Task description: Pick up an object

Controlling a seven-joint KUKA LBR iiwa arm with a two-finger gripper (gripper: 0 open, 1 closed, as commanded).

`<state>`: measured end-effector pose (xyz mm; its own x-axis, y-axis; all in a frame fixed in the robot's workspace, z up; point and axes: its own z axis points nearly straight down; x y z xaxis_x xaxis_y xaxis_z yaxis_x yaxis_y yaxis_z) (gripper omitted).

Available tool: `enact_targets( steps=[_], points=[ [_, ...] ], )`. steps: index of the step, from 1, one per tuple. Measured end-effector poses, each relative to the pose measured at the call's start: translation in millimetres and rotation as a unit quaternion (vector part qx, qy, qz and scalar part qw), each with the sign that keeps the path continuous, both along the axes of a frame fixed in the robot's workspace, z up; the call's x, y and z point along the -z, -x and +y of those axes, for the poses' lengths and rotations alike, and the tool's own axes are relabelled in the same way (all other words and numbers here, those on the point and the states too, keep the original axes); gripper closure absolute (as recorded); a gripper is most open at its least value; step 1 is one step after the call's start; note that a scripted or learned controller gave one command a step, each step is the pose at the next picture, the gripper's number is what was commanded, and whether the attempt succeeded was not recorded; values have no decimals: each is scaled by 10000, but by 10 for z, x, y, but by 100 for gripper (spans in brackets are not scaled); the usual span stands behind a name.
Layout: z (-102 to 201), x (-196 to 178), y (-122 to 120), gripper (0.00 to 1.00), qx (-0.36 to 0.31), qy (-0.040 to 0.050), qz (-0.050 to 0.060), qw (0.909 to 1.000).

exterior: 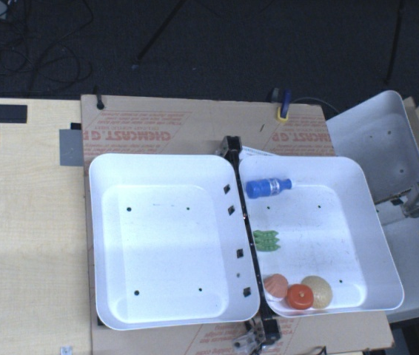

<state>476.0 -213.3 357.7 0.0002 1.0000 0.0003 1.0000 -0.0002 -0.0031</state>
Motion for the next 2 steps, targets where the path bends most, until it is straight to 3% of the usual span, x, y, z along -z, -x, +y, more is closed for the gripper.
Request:
enact_targets(
  steps=[2],
  points=[
    [2, 133, -2, 100, 3, 1, -3, 10000]
  ],
)
